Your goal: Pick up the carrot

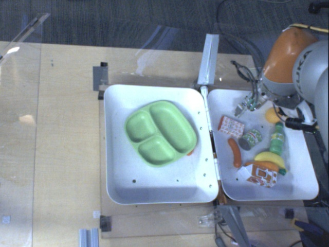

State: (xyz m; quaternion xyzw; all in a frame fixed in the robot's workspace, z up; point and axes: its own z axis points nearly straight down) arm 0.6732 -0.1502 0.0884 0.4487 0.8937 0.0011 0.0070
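While the green plate [162, 133] sits in the left bin [118, 179], the orange-red stick I take for the carrot [235, 153] lies near the right bin's [229, 185] left wall, so my gripper [250, 103], spread or pressed together I cannot tell, should drop across its narrow width.

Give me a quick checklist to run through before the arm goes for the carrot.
1. Carrot located: cannot tell. Only an orange sliver peeks out at the edge of the green plate in the left bin.
2. Carrot exposed enough to grasp: not ok. The plate seems to cover most of it.
3. Gripper above the target: not ok. It hangs over the far side of the right bin.
4. No lookalikes: not ok. A reddish sausage lies in the right bin.
5. Gripper carrying nothing: cannot tell.
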